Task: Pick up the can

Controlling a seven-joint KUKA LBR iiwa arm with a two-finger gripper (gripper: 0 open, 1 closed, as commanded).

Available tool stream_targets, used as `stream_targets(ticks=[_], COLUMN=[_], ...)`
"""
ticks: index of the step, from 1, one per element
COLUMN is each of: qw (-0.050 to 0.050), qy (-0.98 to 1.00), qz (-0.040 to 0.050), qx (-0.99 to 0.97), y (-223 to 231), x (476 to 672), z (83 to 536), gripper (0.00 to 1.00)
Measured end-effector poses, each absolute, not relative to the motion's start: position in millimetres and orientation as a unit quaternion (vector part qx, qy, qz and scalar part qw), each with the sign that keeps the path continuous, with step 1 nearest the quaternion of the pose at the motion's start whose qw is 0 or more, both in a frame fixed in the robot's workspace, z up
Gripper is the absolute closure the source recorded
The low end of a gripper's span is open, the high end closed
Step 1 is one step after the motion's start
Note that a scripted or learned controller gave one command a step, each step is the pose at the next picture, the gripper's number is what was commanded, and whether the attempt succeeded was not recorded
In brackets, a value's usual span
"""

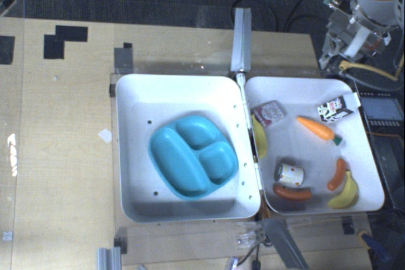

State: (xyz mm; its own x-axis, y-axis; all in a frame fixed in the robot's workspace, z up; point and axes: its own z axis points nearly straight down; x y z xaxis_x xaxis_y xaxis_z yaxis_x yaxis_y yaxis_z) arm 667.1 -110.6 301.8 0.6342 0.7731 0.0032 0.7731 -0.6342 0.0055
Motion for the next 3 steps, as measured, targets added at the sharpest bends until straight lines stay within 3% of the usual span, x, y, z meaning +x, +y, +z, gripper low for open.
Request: stream_targets(ticks=[1, 2, 3], qw=[0.002, 0.001, 0.001], qy=[0.449, 0.457, 0.418], qz=[0.0025, 0.0011, 0.0028], qx=[0.893, 0.889, 0.909], y=[-70, -56, -7], x=[665.0, 638.2, 669.3], z=[332, 315, 358], gripper=[1.00, 1.00, 1.00])
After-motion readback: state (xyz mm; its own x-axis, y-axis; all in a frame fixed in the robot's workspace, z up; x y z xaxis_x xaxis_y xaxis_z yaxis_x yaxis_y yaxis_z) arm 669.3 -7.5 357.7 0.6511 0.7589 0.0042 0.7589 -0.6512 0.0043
